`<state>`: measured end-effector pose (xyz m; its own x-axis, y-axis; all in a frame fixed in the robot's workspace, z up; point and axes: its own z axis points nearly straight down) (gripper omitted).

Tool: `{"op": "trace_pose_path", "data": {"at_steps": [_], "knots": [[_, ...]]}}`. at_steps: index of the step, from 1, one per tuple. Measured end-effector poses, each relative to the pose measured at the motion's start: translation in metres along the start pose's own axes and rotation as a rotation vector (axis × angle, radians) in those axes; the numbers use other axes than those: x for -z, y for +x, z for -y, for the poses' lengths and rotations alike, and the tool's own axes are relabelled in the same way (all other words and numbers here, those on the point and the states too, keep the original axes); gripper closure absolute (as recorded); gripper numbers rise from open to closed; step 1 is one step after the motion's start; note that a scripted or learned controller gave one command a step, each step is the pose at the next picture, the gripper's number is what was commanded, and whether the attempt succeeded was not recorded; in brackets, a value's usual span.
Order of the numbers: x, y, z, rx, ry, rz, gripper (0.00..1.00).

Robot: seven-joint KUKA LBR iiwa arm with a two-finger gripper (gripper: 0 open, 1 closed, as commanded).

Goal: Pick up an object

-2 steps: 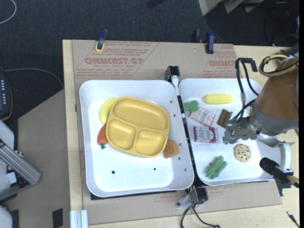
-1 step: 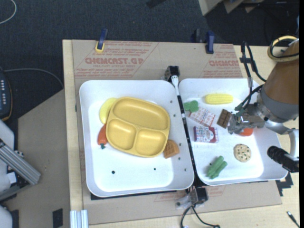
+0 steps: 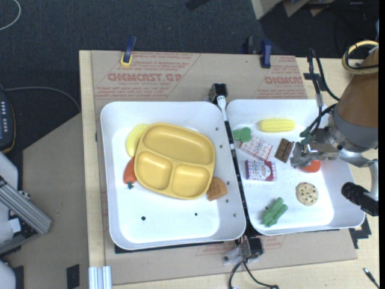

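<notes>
You see the grey two-finger gripper (image 3: 305, 157) low over the right shallow white bin (image 3: 337, 221), near its right side. Its body covers the fingertips, so you cannot tell how they stand or whether anything sits between them. A small red-orange rounded object (image 3: 311, 167) peeks out just under the gripper, mostly hidden, and too little shows to say what it is. Just to the left of the gripper lies a dark brown chocolate-bar piece (image 3: 283, 150), tilted.

Elsewhere in that bin you have a yellow toy corn cob (image 3: 276, 125) near the far edge, a small green leafy piece (image 3: 242, 134) by the left wall, two pink-and-white printed packets (image 3: 257, 158) overlapping in the middle, a round tan cookie (image 3: 307, 193) and a green bean-like bundle (image 3: 274, 212) toward the near edge.

In the left white bin (image 3: 120, 209) a yellow divided plastic tray (image 3: 174, 160) lies tilted and hides most of what is beneath it: a yellow piece (image 3: 135, 137), an orange-red carrot-like piece (image 3: 129, 172) and a brown waffle-like piece (image 3: 216, 189) stick out at its edges, each only partly visible.
</notes>
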<state>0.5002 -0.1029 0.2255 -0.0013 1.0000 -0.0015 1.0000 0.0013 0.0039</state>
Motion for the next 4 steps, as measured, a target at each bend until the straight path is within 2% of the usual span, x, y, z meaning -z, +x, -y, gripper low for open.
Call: {"op": "trace_pose_path", "data": {"at_steps": [2, 3, 4], "knots": [[0.010, 0.042, -0.096, 0.003, -0.002, 0.000, 1.00], [0.001, 0.052, -0.101, 0.000, 0.002, -0.001, 1.00], [0.008, 0.042, -0.101, -0.002, 0.000, 0.000, 1.00]]}}
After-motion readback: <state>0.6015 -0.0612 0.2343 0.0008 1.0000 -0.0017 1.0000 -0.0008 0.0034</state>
